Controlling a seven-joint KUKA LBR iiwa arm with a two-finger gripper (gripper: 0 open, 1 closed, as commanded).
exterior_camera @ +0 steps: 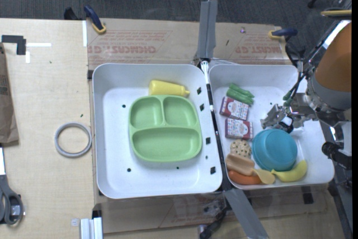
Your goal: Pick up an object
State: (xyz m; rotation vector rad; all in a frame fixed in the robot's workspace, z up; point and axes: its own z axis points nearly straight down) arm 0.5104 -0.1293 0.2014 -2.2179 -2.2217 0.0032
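Claw (278,118) blurred above right bin (263,73), beside blue bowl (274,149).

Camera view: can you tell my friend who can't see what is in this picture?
A robot arm's end effector hangs over the right bin, just above a blue bowl among toy foods including a banana. The left bin holds a green divided plate and a yellow toy.
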